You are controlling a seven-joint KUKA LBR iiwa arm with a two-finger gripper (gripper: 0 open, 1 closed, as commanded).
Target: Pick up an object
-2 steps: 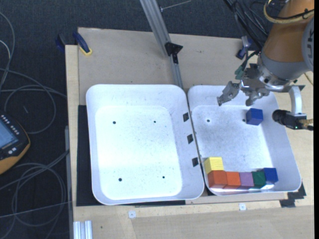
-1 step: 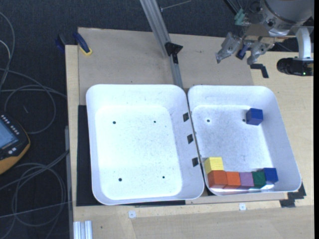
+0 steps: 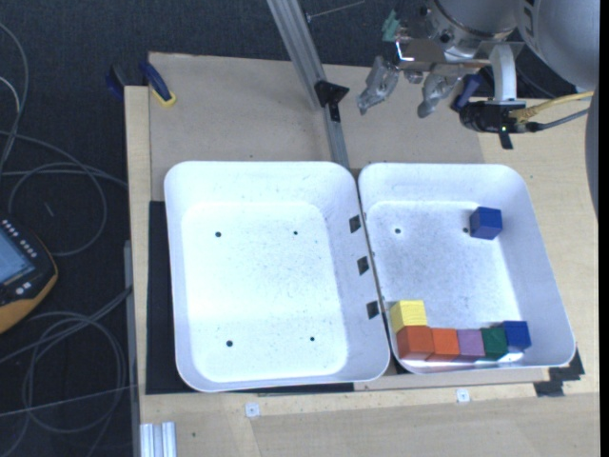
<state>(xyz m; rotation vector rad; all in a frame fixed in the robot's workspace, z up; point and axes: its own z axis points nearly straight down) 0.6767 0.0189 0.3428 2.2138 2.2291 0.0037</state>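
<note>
Camera view: the two-finger end effector (image 3: 407, 91) hangs above the tabletop (image 3: 238, 112) with fingers spread and nothing between them. Below it and slightly right, a small blue cube (image 3: 485, 223) sits alone in the right-hand shallow white bin (image 3: 539, 255). It looks light, rigid and smooth; opposite flat faces should suit gripping.

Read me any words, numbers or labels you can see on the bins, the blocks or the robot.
No legible text anywhere.
The handheld device at the left edge has a lit screen, too small and blurred to read.
The blocks, such as the lone blue block, have plain faces.
Both white bins and the gripper carry no readable marks.
</note>
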